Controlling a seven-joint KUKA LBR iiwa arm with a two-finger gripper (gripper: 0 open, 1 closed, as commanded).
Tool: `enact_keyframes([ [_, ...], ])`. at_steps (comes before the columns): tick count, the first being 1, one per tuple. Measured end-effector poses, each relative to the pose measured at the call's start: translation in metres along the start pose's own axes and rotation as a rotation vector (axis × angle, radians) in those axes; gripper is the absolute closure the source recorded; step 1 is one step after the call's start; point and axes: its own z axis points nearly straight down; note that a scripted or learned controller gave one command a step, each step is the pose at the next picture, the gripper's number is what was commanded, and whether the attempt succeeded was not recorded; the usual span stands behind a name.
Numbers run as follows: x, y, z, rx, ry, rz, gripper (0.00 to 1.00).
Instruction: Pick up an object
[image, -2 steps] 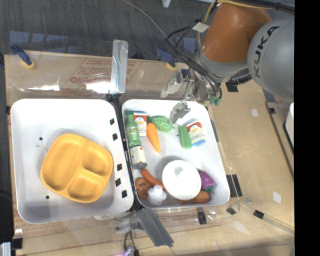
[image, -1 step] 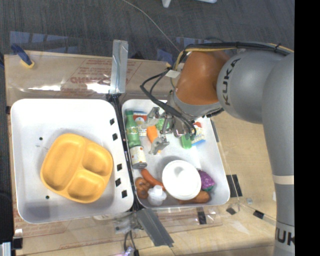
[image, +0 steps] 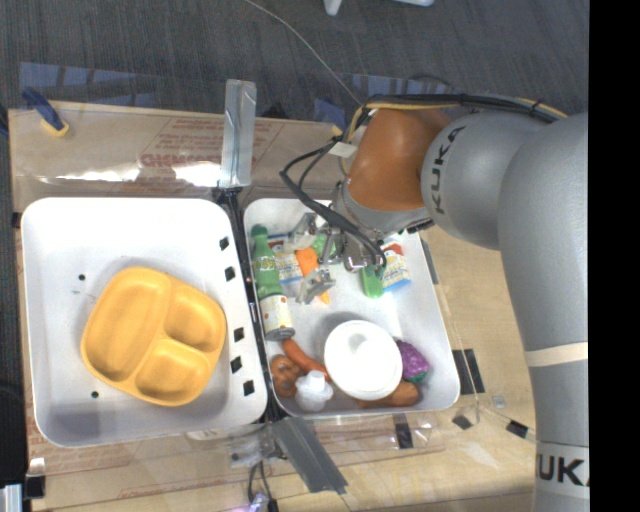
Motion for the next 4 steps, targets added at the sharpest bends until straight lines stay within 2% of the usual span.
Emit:
enact_keyframes([
  [1, -0.005, 0.002, -0.015, 0.002, -0.018, -0.004, 1.00],
  [2, -0.005, 0.002, -0.014, 0.002, -0.017, -0.005, 0.00],
  [3, 0.014, -0.020, -0.001, -0.003, -0.009, 0.095, 0.00],
  [4, 0.010, -0.019, -0.015, -0.001, -0.021, 0.089, 1.00],
])
